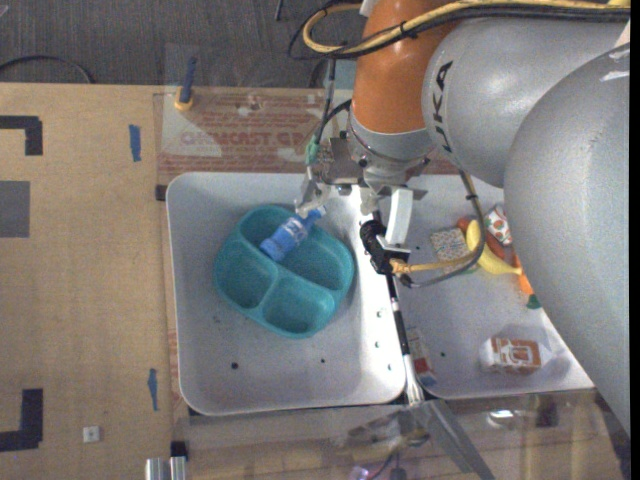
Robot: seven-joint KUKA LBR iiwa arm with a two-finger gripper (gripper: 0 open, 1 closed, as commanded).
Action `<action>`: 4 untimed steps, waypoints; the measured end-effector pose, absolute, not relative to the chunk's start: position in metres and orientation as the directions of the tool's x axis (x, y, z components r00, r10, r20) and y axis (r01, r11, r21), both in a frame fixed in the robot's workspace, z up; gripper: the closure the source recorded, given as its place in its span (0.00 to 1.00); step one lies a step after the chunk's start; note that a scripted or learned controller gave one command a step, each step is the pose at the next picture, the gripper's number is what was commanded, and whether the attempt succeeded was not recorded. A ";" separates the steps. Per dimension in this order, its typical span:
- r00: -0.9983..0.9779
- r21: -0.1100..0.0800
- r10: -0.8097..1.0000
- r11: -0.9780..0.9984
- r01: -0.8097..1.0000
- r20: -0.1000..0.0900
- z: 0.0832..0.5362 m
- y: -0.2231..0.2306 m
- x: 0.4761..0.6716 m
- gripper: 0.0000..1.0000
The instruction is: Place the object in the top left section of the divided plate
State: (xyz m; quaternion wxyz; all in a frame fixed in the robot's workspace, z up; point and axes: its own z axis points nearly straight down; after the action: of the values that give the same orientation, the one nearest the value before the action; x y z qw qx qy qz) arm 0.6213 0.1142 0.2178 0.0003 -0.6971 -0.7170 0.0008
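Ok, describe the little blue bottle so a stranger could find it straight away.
Start at the left white bin, which holds a teal divided plate. Over the plate's upper part is a small blue bottle with a white cap, tilted, directly under the arm; nothing else there is blue.

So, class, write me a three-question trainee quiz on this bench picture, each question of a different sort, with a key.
1. True or false: the teal divided plastic plate sits in the right white bin.
2. Which lies in the right white bin? A) yellow banana-shaped toy B) green mug C) red ball
3. Fill in: the small blue plastic bottle lies tilted over the plate's upper ____ section, just below the gripper.

Key: 1 false, it sits in the left white bin; 2 A; 3 left.
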 end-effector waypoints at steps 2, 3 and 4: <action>-0.349 0.003 0.937 0.349 0.937 -0.002 0.363 0.136 0.604 0.00; -0.482 0.005 0.876 0.482 0.876 -0.003 0.391 0.154 0.621 0.00; -0.249 0.000 0.968 0.249 0.968 -0.001 0.381 0.186 0.615 0.00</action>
State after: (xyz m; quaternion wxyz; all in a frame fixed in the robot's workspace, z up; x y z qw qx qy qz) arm 0.6154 0.1862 0.3806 -0.0002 -0.6126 -0.7904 0.0003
